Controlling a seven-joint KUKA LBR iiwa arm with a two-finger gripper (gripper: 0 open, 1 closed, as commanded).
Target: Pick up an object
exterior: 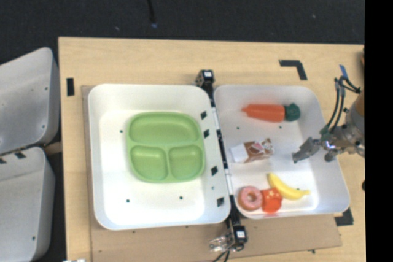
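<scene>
operator: where is the gripper, and what does it have?

manual: you see the gripper (314, 151) above the right side of the right bin (316, 104), entering from the right. its two fingers are spread apart, with nothing between them. read this as an approach posture: jaws parted ahead of a descent, no grasp made.

operator: which item do you expect it to take?

manual: the task names no single object. nearest to the fingers lies the toy banana (288, 187), below and left of them. the small brown packet (251, 151) sits further left, near the bin's middle. the toy carrot (271, 111) lies along the far side, well apart from the gripper.

operator: why are the items grouped so?

manual: you may judge that all graspable items rest loose in one bin to give a pick area, while the left bin (104, 199) carries the green divided plate (166, 146).

operator: give me the count.

manual: two bins; one plate with three compartments; one carrot; one banana; one packet; one pink doughnut (250, 197) touching one red item (271, 200), perhaps a tomato, at the near edge
</scene>
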